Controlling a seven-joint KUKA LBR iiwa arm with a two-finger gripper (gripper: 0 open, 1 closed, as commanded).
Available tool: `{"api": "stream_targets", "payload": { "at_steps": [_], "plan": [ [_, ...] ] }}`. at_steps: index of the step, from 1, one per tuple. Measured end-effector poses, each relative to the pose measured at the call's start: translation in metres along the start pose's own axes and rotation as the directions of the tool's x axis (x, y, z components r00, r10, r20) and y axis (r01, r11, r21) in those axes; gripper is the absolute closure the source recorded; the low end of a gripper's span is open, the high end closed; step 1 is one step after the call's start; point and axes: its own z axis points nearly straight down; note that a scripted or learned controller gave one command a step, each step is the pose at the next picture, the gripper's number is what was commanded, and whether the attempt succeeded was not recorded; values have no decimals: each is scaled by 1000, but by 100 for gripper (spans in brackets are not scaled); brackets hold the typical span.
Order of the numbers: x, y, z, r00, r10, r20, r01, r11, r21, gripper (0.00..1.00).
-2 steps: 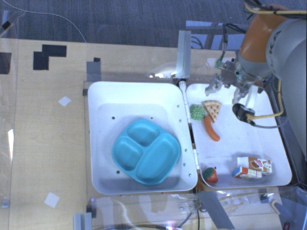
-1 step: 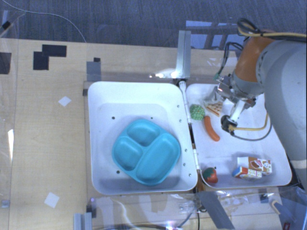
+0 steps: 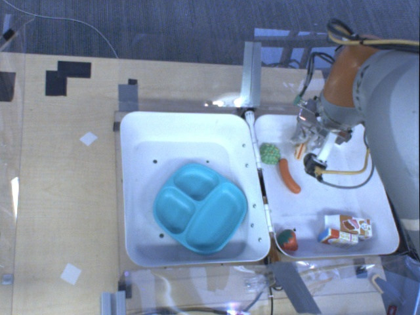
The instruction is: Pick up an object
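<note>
Pincer (image 3: 303,144) low in right bin (image 3: 367,241), arm (image 3: 387,104) bent over, near carrot (image 3: 289,176).

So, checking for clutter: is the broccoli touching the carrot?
Apart. The camera view shows white bin floor between the broccoli and the carrot.

In the left bin (image 3: 131,176) a blue divided plate (image 3: 200,207) fills the middle, leaving bare floor along the far wall and left side. In the right bin (image 3: 387,241) the gripper (image 3: 314,151) hangs over the far part. A green ball (image 3: 269,153) and a carrot (image 3: 289,176) lie near the divider, a red fruit (image 3: 287,240) and a carton (image 3: 346,229) by the near wall; the floor between them lies open.
</note>
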Motion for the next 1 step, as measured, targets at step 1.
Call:
{"api": "stream_targets", "payload": {
  "at_steps": [1],
  "plan": [
    [68, -19, -76, 987, 159, 13, -160, 987, 17, 100]
  ]
}}
